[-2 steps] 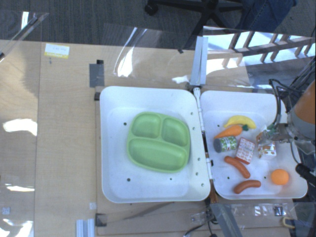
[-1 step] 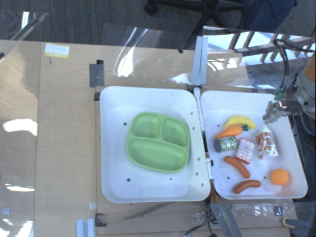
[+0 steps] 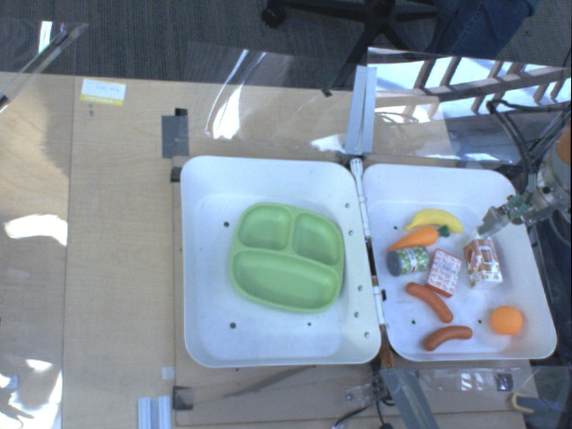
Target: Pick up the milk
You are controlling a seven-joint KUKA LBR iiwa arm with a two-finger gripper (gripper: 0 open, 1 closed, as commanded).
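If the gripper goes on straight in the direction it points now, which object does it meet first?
The gripper points down and to the view's left. Continued, that line probably meets the top of the milk carton, which lies just below its tip in the right bin. Height is unclear from this single slanted view, so it might pass just beside the carton.

The gripper (image 3: 493, 221) hangs over the right bin (image 3: 523, 347). The milk (image 3: 483, 263) stands just below it in view, the carton (image 3: 444, 273) beside. The divided plate (image 3: 288, 256) lies well left, in the left bin (image 3: 201, 329).
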